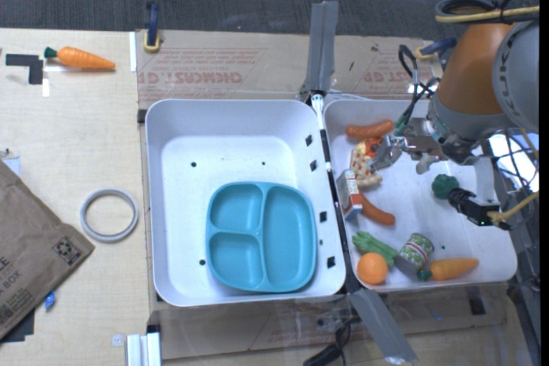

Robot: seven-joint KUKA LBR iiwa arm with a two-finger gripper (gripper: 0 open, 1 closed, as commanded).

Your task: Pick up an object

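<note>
On the bench's far left, a toy carrot (79,58) lies near the back edge. Nearer the front, a corner of a brown cardboard box (30,257) shows, and a roll of tape (109,213) lies flat just beside it.

The left bin (171,133) holds a teal divided plate (261,237) with three compartments, set toward its front right.

The right bin (506,266) holds the toys. A red sausage (371,130) lies at the back. Below it sits a slice of pizza (365,167), then a small carton (350,189) against the left wall and a second sausage (377,211). At the front are a green pepper-like piece (375,243), an orange (372,268), a small can (416,251) on its side, and a carrot (452,268). A dark green piece (444,185) lies by the arm.

The gripper (388,153) reaches in from the right, low over the back half of this bin. Its tip is just beside the pizza slice, on that slice's right, with the back sausage just above it. Whether its fingers are spread or closed cannot be told, and nothing is seen between them.
</note>
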